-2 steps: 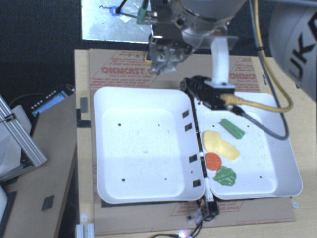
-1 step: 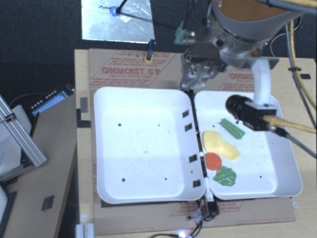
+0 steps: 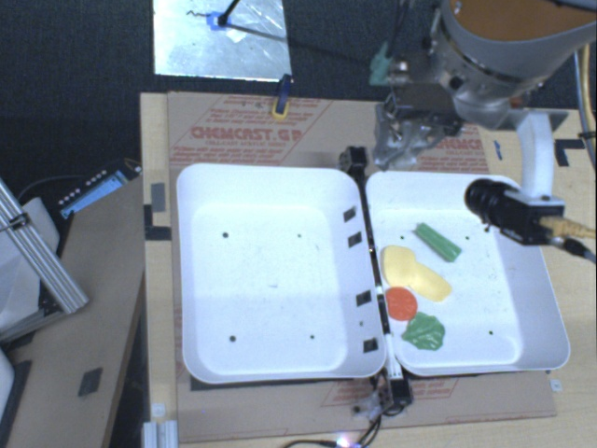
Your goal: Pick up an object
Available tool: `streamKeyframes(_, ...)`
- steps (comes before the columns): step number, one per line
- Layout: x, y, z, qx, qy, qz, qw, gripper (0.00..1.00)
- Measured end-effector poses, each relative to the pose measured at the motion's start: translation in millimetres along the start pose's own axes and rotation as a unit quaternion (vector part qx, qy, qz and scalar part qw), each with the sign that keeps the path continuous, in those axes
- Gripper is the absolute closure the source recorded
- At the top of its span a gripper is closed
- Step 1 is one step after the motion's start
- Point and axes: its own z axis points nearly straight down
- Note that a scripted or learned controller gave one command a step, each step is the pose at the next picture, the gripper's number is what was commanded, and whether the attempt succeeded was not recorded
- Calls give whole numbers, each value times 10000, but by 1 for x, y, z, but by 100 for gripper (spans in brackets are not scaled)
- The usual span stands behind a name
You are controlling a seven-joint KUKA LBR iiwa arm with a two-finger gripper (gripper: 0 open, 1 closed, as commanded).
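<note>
Gripper (image 3: 403,147) above right bin's (image 3: 532,297) far-left corner | finger state: cannot tell | green stick (image 3: 437,242) lies nearer the camera, long axis diagonal | 4 objects clustered there

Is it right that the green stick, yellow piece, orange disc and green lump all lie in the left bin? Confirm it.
Not right. The camera view shows the green stick, yellow piece, orange disc and green lump all lying in the right bin, not the left one.
</note>
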Motion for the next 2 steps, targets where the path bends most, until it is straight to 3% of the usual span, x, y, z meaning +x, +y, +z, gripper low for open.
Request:
streamKeyframes(1,7,0,0,-2,3,-31,10000,100)
streamKeyframes(2,-24,0,0,-3,1,-1,10000,100)
